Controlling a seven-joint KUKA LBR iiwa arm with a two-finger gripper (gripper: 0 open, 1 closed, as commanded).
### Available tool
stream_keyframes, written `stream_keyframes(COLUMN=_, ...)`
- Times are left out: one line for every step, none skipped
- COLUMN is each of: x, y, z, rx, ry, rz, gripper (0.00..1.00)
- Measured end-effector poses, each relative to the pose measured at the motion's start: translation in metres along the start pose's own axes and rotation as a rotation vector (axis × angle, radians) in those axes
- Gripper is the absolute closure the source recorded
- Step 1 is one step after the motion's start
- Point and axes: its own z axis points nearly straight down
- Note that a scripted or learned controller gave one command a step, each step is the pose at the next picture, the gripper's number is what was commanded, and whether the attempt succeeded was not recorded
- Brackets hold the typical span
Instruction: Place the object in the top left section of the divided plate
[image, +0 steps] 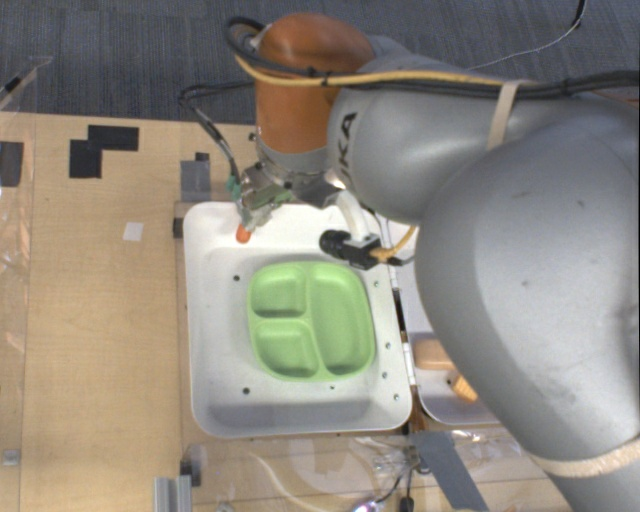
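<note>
Nearest the camera, below the green divided plate (311, 321), a tangle of clear plastic wrap and dark cable (385, 478) lies on the pale wooden bench (90, 340) beside grey metal brackets. Right of the plate, the second white bin (440, 410) peeks from under the bulky grey arm (520, 260), with a tan block (434, 353) and an orange piece (463, 388) in it. Around the plate sits a smooth, shallow left white bin (215, 330) with rounded corners; the plate is glossy, rounded-square, with three moulded sections. Beyond the plate's top left corner, the gripper (250, 222) hangs over the bin's far rim, and I cannot tell how its fingers stand. A small orange object (243, 236) shows at its tip, outside the plate. Farther off, black squares (100, 148) mark the bench, then dark ribbed carpet (120, 50).
</note>
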Motion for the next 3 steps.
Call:
stream_keyframes(x=-0.025, y=-0.009, z=0.028, rx=0.003, ry=0.0, rz=-0.107, gripper=1.0)
stream_keyframes(x=-0.035, y=-0.015, z=0.052, rx=0.002, ry=0.0, rz=-0.234, gripper=1.0)
stream_keyframes(x=0.002, y=-0.01, z=0.022, rx=0.0, ry=0.0, rz=-0.399, gripper=1.0)
